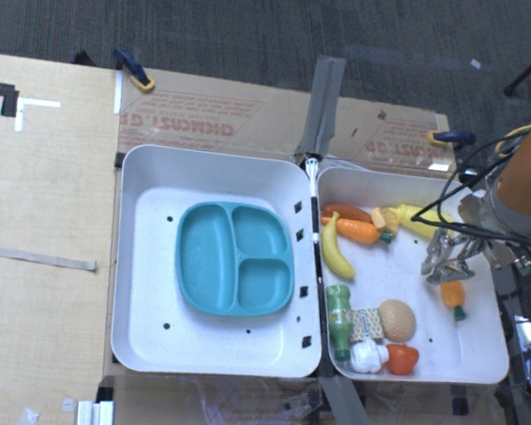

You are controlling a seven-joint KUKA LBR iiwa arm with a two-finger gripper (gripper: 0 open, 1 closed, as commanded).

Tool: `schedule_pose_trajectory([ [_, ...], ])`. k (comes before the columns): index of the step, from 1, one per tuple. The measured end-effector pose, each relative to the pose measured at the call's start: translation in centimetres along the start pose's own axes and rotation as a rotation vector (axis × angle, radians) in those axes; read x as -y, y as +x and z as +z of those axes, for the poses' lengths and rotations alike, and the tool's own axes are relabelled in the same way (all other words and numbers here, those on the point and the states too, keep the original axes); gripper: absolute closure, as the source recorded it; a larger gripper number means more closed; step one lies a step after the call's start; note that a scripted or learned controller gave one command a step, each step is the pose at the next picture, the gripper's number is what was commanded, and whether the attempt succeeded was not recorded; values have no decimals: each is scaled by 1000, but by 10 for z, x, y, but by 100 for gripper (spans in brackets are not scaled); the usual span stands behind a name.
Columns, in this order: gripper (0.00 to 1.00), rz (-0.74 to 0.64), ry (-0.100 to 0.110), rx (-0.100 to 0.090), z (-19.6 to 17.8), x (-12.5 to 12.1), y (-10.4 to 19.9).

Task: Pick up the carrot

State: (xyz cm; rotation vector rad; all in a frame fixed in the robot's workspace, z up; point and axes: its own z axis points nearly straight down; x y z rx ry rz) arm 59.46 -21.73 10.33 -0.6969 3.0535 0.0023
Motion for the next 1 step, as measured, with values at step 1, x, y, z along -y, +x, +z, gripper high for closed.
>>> schedule_pose_trajectory([
  [1, 100, 78, 0, -6, -74, -67, 5],
])
